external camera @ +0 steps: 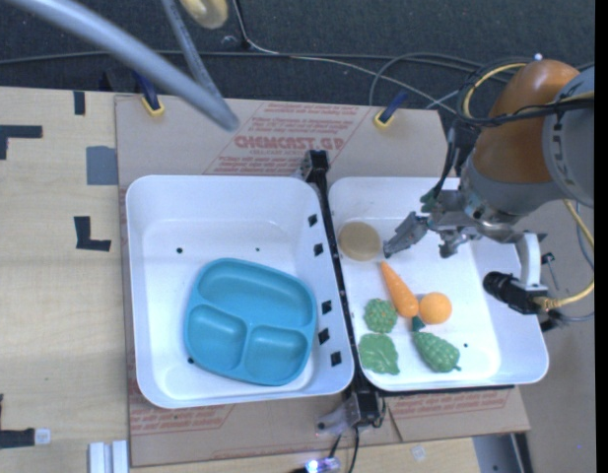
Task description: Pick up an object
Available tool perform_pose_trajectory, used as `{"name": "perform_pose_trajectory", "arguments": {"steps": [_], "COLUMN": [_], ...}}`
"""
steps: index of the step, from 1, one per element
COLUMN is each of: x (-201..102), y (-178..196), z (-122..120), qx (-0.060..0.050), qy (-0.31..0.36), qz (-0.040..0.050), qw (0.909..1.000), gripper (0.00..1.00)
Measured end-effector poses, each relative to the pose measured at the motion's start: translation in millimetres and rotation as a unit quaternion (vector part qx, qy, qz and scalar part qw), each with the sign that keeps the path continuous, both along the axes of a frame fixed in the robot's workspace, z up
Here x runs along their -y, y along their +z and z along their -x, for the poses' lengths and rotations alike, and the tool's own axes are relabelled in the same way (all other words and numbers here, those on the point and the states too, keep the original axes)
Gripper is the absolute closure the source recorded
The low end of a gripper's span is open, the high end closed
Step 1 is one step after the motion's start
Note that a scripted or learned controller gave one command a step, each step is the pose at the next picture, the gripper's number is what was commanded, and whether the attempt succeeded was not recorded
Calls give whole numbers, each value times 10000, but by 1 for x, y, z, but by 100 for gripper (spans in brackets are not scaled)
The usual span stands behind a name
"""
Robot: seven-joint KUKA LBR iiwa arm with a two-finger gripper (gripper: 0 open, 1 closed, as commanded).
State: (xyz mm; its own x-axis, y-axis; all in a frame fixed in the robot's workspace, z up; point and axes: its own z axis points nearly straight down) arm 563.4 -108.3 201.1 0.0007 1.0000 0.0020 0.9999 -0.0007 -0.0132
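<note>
The left bin holds a blue divided tray. The right bin holds a carrot, an orange, three green vegetables and a tan disc. The gripper hangs above, fingers spread, pinching nothing.

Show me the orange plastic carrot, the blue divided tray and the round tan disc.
Orange plastic carrot (pixel 399 290), camera view, middle of its body.
Blue divided tray (pixel 250 320), camera view, central ridge.
Round tan disc (pixel 360 240), camera view, centre of its face.

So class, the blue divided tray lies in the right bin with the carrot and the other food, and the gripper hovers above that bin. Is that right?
Not quite. The camera view shows the blue divided tray in the left bin; the carrot and other food lie in the right bin, with the gripper above it.
</note>
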Motion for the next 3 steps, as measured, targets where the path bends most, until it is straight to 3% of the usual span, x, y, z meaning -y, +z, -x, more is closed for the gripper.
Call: {"name": "perform_pose_trajectory", "arguments": {"steps": [1, 3], "x": [0, -8], "y": [6, -115], "z": [-3, -5], "qx": [57, 45], "qy": [13, 11], "qz": [7, 14], "qw": [10000, 10000], "gripper": [0, 0]}}
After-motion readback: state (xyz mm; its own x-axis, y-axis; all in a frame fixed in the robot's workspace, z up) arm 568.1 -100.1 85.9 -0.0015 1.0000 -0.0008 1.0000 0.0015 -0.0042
